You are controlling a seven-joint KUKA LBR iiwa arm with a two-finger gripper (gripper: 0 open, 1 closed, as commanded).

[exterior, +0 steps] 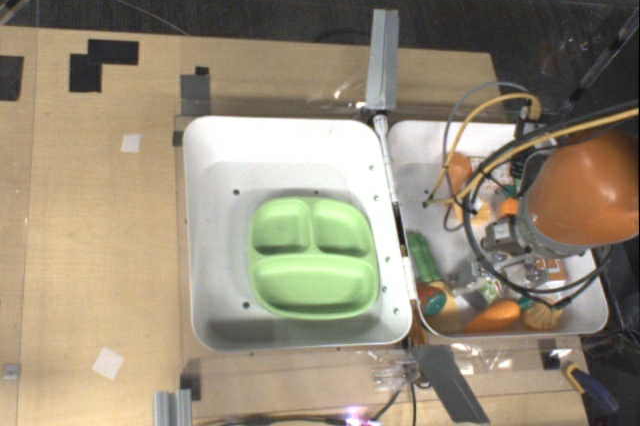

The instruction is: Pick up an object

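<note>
lying just below the end effector (497, 259): orange carrot (492, 316).

The arm (590, 189) shows a glossy orange band, with black and yellow cables looping around its wrist.

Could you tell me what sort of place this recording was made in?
Most likely a robotics lab grasping station: a wooden bench bears two white bins, one holding a green divided tray, while a cabled arm reaches into the other among small toy-like items.
</note>
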